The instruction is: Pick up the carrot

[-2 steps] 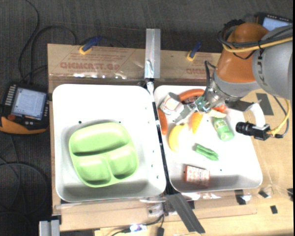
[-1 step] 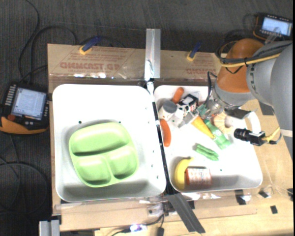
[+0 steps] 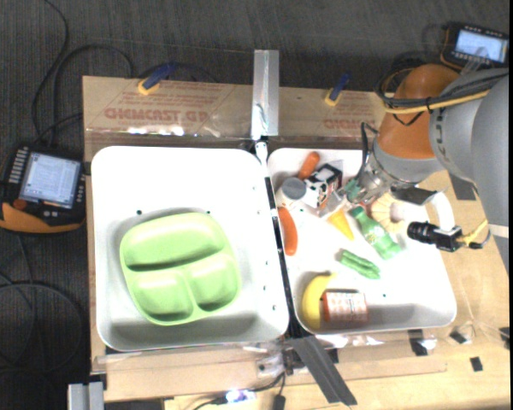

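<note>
The carrot [image 3: 287,229] is a slim orange piece lying lengthwise against the left wall of the right bin [image 3: 427,293]. My gripper [image 3: 357,188] hangs low over the upper middle of that bin, under the arm's orange band [image 3: 408,114]. It is right of the carrot by about a third of the bin's width and well apart from it. The gripper's tip sits among a green bottle [image 3: 378,236], a yellow wedge [image 3: 340,221] and a black and white box [image 3: 326,182]. Nothing can be seen held.
A second, shorter orange piece [image 3: 309,163] lies at the bin's top. A grey disc [image 3: 293,190], a green pod [image 3: 359,263], a yellow fruit [image 3: 314,293] and a can [image 3: 343,307] share the right bin. A green divided plate [image 3: 181,266] lies in the left bin [image 3: 154,165].
</note>
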Available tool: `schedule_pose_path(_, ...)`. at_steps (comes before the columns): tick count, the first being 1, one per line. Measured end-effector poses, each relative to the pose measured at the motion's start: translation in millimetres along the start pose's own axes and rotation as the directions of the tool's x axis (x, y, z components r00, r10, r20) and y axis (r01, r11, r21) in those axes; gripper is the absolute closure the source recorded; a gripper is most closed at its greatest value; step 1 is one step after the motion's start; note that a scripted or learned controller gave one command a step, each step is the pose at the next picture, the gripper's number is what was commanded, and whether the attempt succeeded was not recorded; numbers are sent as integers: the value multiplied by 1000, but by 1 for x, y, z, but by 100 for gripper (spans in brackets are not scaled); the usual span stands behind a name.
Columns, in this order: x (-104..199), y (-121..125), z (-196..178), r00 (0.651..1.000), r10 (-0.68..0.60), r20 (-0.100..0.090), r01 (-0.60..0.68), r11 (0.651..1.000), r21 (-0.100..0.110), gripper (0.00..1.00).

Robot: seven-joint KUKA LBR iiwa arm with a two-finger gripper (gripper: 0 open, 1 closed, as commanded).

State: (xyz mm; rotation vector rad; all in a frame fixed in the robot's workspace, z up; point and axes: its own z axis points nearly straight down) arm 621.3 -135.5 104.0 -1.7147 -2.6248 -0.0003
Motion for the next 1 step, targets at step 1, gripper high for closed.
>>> schedule_pose_path(1,30,65,-78,981,-194,7,194,981,0,100)
